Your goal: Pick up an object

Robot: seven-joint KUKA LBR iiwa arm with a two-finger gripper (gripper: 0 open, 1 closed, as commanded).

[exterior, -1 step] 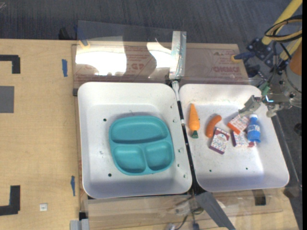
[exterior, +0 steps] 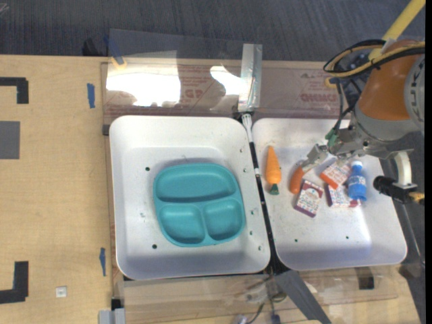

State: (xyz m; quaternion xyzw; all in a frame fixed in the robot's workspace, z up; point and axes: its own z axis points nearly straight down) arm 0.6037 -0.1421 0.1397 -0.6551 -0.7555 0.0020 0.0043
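Approach step: the gripper (exterior: 322, 155) hovers over small packets (exterior: 334, 175) in the right bin (exterior: 378, 245), finger state unclear; next, descend and close.

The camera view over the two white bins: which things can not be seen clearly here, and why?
- Two-finger gripper, camera view: small and against clutter, so whether it is open or shut is not clear.
- Small printed cards: print too small to read.
- Small blue bottle: label unreadable.
- Grey arm with orange band: cut off by the right edge.
- Teal divided plastic tray and orange toy carrot are plain.
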